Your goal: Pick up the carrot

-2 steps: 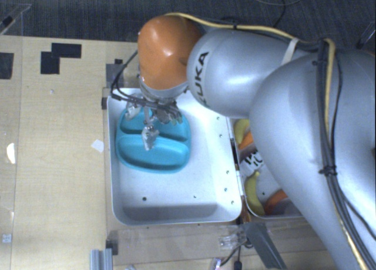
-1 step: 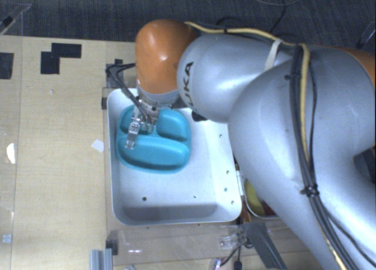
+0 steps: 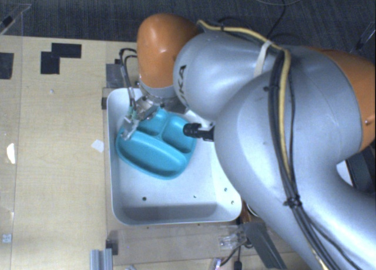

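My gripper [image 3: 134, 117] reaches down into the far left part of a white bin [image 3: 170, 207]. It sits at the far left rim of a blue divided dish [image 3: 154, 152] that lies tilted in the bin. The orange band [image 3: 160, 43] above the wrist and the big grey arm [image 3: 276, 122] cover the bin's far and right parts. The gripper's tip is small and partly lost against the blue dish.
A black knob [image 3: 197, 130] on the arm juts over the dish's right side. The wooden bench [image 3: 53, 145] spreads to the left, with black marks [image 3: 59, 56] at its far edge. The bin's near floor [image 3: 170, 195] is bare white.
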Available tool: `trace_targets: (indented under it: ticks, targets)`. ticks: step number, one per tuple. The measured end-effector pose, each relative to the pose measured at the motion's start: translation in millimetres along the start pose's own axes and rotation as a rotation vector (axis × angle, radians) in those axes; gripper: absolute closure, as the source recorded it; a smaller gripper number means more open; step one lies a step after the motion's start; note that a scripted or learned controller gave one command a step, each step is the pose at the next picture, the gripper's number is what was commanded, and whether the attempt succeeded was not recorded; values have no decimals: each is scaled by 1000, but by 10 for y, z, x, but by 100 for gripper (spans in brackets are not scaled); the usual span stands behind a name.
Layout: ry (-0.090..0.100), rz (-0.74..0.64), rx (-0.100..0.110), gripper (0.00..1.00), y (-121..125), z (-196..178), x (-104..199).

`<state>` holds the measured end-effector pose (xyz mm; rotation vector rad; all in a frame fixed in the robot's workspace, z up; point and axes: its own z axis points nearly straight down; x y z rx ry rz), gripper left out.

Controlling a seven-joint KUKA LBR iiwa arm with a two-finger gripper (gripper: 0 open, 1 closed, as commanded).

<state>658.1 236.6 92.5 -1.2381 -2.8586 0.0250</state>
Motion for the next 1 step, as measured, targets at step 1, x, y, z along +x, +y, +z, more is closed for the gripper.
trace_targets:
  ticks: [1]
  targets:
    - [-4, -565, -5, 0, -50, 5, -77]
